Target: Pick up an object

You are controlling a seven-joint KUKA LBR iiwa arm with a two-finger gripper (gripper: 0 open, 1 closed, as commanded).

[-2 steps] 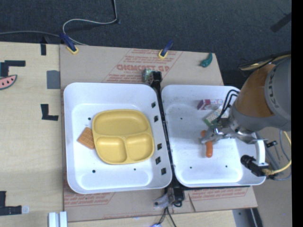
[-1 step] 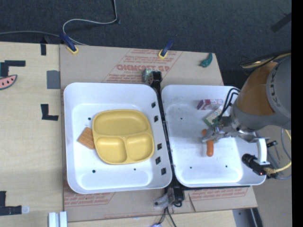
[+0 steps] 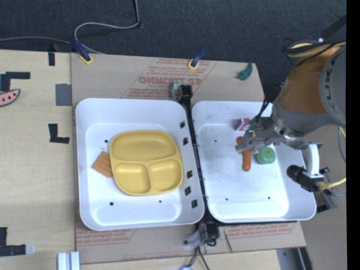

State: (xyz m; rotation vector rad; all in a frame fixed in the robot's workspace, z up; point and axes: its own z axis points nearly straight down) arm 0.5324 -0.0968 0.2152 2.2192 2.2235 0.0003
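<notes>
My gripper (image 3: 251, 141) is low inside the right bin (image 3: 225, 201), over its upper right part. An orange carrot-shaped piece (image 3: 246, 159) lies just below the gripper, touching or very close to it. A green round object (image 3: 265, 155) rests to the right of the carrot, next to the gripper body. A small pink and purple item (image 3: 243, 124) peeks out above the gripper. The arm's wrist hides the rest of that corner.
The left bin (image 3: 95, 207) holds a yellow divided plate (image 3: 147, 161) with a tan cracker-like piece (image 3: 103, 163) at its left edge. A black clip strip (image 3: 190, 151) joins the bins. Cables and clamps lie on the cardboard behind.
</notes>
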